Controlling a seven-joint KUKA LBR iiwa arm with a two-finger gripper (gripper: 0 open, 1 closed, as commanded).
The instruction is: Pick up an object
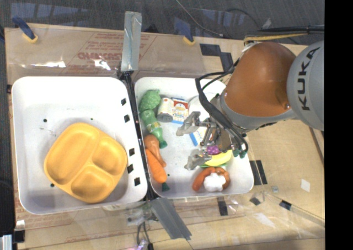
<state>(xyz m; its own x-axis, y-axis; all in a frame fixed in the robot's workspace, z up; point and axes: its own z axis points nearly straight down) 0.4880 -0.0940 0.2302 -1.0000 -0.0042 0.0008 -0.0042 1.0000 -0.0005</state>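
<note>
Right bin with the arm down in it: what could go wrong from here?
1. The gripper hangs open over a tight cluster: the banana, purple grapes and a red-and-white toy lie close together, so it may pinch two things or nudge one away.
2. The carrot and the green vegetables sit against the bin wall, which looks hard to get fingers around.

Bright, even light from overhead; the white bins point(33, 133) nearly wash out. Glare streaks the clear plastic sheet point(83, 50) over the table. The arm point(265, 83) throws a soft shadow beneath itself. Focus is fairly sharp, slightly grainy.
</note>
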